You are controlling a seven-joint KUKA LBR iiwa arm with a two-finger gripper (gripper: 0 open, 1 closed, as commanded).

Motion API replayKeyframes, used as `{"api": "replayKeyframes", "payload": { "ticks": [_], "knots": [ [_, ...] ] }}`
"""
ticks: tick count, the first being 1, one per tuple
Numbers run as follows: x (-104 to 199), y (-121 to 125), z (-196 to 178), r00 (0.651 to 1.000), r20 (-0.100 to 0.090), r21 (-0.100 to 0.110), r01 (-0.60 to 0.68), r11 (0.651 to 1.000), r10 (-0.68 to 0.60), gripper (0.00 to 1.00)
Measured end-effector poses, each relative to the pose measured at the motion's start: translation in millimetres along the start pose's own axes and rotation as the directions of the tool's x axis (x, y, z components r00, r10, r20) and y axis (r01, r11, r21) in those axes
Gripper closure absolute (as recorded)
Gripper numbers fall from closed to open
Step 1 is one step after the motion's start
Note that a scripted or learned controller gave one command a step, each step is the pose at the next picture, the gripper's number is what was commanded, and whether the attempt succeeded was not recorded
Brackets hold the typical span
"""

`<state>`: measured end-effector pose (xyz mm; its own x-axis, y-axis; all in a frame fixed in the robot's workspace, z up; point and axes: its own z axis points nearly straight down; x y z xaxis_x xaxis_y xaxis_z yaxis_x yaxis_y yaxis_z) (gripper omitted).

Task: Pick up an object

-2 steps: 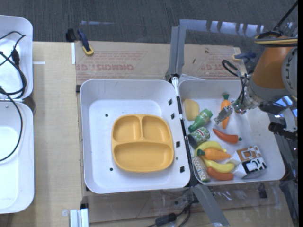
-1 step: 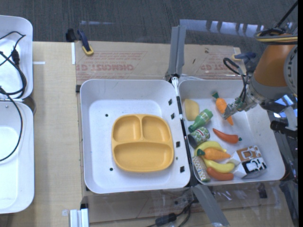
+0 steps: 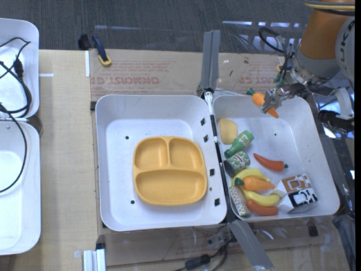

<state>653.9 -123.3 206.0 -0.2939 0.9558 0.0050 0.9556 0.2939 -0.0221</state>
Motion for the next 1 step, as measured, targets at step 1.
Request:
{"api": "replayKeyframes", "payload": {
  "ticks": [1],
  "knots": [
    [1.9,5.6,-2.9,1.000,0.007,-0.020,0.005,1.000,-0.005,0.00]
  ]
}}
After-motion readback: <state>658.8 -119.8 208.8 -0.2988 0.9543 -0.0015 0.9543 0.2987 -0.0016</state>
